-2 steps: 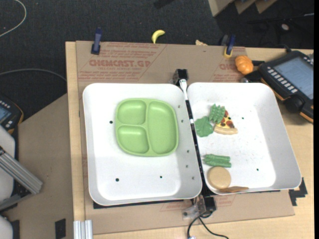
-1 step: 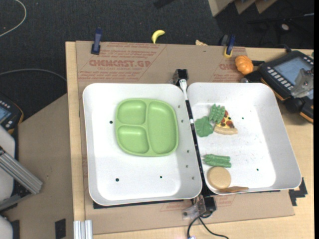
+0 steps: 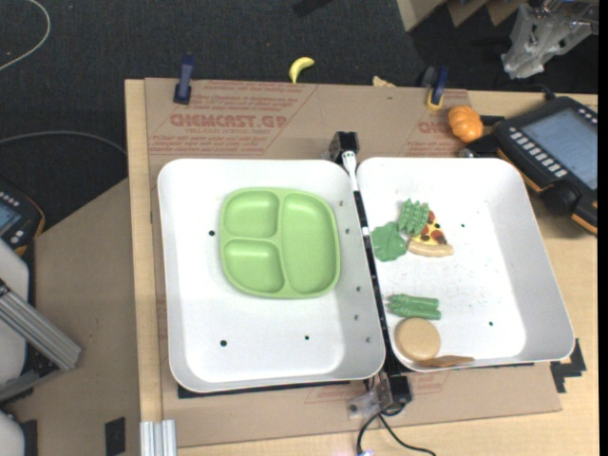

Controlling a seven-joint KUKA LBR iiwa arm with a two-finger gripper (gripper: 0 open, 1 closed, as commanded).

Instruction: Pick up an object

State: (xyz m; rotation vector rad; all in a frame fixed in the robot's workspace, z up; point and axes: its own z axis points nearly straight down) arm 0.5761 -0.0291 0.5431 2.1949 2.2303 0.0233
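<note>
Pizza slice — lay flat in the right bin, right of the green divided plate and level with its middle. Touched no part of the hand. Rested against a dark green ridged piece on the side farther from the camera, and just beside a green leafy piece on the side nearer the plate.

Green bean-like piece — lay right of the plate's near corner, apart from the pizza slice. Round tan disc — sat just nearer the camera than that, close to the bin's near rim, with a thin brown strip at its edge.

Hand — hung far to the upper right of the plate, beyond the right bin's far corner and off the bench, well apart from every piece in the bins. Held nothing visible. Could not tell whether released or clenched: too small and cluttered there.

Plate itself — sat alone in the left bin, three compartments up, nothing in them.

Black clip — gripped the seam between the bins, just past the plate's far right corner. Blue clamps — pinned the cardboard sheet at the bench's far edge. Small yellow banana — lay beyond that edge, straight past the plate. Orange ball-like thing and black control pendant — lay far right of the plate, outside the right bin. Nothing stood over the pieces.
</note>
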